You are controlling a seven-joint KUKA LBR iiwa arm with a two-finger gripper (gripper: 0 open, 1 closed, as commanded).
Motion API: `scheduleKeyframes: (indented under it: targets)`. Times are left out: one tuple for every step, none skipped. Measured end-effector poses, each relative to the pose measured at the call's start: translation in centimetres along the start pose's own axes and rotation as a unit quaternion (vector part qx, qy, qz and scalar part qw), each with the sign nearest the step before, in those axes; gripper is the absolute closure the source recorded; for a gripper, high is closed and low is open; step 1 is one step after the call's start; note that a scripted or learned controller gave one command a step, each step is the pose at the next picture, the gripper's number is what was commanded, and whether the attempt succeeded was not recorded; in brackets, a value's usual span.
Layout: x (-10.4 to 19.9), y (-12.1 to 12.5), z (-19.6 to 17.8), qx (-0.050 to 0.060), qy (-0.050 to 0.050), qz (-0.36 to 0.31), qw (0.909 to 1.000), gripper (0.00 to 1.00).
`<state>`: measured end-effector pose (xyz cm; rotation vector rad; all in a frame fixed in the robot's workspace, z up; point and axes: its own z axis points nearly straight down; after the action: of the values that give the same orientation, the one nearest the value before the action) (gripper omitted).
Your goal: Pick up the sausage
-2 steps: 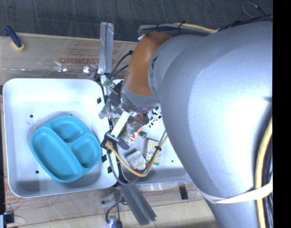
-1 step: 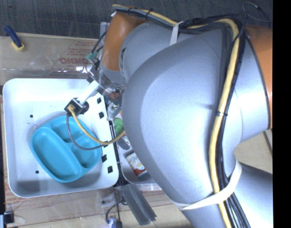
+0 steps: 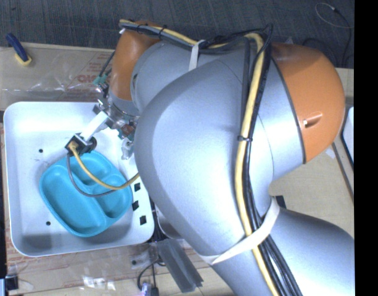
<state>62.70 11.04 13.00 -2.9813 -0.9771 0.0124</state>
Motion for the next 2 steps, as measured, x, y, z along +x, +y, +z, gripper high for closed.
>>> scheduleKeyframes:
  targets:
    - [0.0,0.0,0.0,0.000,0.000,0.000,1.0000,0.00]
    - [3.4,-1.9,0.8,-0.002,0.002,-0.024,0.9997,0.00]
